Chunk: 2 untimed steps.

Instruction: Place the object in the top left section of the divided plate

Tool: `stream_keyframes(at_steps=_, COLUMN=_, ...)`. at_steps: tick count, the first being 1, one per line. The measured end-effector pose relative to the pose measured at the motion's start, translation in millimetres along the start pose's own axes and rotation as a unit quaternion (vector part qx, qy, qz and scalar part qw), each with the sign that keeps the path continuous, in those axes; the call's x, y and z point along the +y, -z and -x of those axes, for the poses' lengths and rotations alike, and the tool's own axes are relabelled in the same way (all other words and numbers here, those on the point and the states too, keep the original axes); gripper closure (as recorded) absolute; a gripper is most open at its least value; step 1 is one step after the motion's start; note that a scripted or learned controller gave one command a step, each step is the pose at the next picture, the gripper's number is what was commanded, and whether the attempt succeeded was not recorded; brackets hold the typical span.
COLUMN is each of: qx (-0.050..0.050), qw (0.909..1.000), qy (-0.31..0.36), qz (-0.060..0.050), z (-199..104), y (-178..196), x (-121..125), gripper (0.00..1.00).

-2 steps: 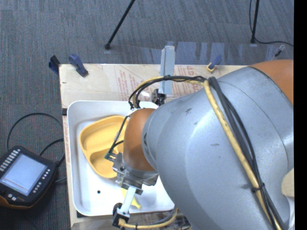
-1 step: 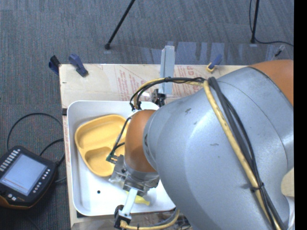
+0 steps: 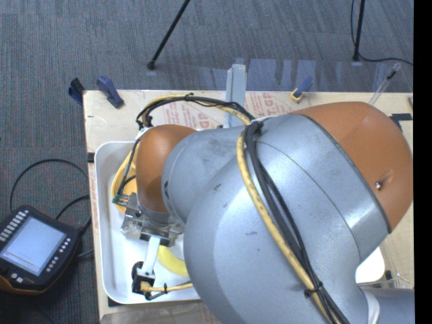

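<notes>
Gripper point(image 3: 150, 233) sat low in left bin point(image 3: 104, 201); its grip you couldn't tell. Yellow curved piece point(image 3: 174, 262) beside it looked light, rigid, slick; pinch across width.

Arm point(image 3: 283, 208) comes in from the right. Its grey links bulk across the centre and near right. Orange shell point(image 3: 368, 154) covers the joint at far right. A second orange section point(image 3: 152, 164) sits just above the wrist point(image 3: 145, 211), left of centre. Cables point(image 3: 260, 201), yellow and black, run along the grey link. Wrist points down toward the near left. Claw point(image 3: 148, 231) hangs below it, largely hidden by the wrist housing.
</notes>
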<state>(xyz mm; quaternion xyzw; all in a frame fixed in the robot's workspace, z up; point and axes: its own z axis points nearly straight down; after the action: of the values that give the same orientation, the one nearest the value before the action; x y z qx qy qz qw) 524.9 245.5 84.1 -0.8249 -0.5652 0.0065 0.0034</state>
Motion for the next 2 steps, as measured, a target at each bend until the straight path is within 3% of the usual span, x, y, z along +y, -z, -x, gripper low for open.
stream_keyframes(at_steps=1, qx=0.003, qw=0.9798, qy=0.2, qz=0.008, z=-12.8, y=117.8, x=33.9, gripper=0.0)
stream_keyframes(at_steps=2, qx=-0.001, qw=0.9792, qy=0.203, qz=0.002, z=-13.6, y=121.4, x=31.6, gripper=1.0)
